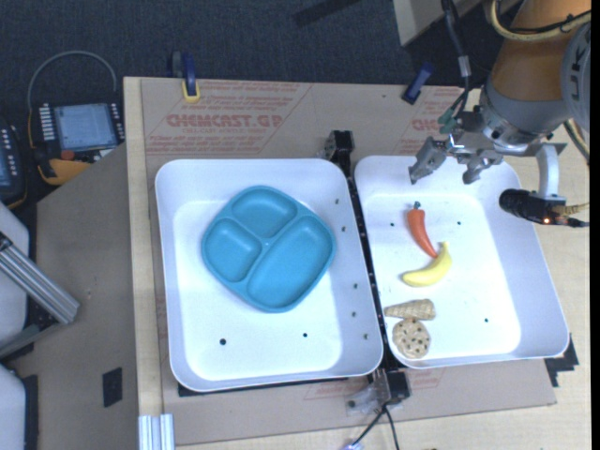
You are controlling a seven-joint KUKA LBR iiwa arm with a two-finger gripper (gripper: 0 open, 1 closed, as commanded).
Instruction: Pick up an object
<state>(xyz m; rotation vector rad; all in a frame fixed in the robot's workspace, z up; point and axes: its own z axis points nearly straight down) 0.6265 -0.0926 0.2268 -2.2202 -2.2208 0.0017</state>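
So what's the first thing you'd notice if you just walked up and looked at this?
The big blue plate with three sections jumps out, sitting in the middle of the left bin. Next come the toy foods lined up in the right bin: a red pepper, a yellow banana, a cone and a cookie. The claw hangs open above the pepper.

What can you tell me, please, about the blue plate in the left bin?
The blue plate is a rounded-square tray, seemingly smooth plastic, split by raised ridges into three compartments, none holding anything. It lies flat and right side up, turned at an angle to the bin walls, near the middle of the left bin, resting on its floor.
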